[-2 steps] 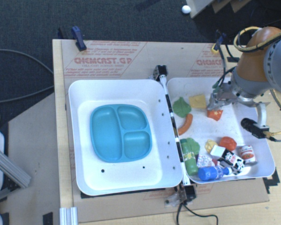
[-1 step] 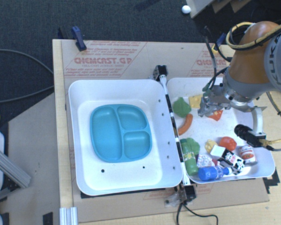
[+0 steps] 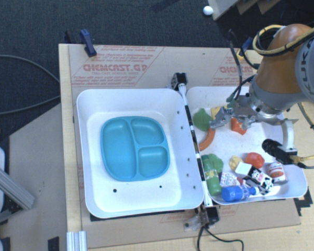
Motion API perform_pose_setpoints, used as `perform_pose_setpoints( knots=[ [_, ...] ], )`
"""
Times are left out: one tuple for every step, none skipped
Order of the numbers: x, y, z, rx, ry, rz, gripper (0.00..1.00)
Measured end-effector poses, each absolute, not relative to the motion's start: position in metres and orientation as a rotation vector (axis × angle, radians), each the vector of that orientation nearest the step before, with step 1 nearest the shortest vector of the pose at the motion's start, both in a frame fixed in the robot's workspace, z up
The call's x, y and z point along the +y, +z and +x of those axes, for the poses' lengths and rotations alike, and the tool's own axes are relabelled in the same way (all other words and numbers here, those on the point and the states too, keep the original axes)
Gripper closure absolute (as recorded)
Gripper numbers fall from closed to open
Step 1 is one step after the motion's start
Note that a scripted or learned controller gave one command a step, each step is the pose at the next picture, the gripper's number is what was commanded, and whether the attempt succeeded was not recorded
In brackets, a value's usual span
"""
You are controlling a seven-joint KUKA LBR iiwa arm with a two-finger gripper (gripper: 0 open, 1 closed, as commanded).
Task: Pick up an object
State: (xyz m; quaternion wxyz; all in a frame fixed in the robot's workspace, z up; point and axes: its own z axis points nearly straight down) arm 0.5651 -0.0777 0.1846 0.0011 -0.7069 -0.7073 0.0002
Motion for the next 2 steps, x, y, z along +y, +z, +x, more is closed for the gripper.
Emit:
perform_pose_setpoints(
  knots=[
    [-0.117, 0.099, 0.607, -2.226, -0.007, -2.226, 0.00],
    [-0.145, 0.120, 0.667, -2.224, -0.001, -2.222, 0.00]
  ],
)
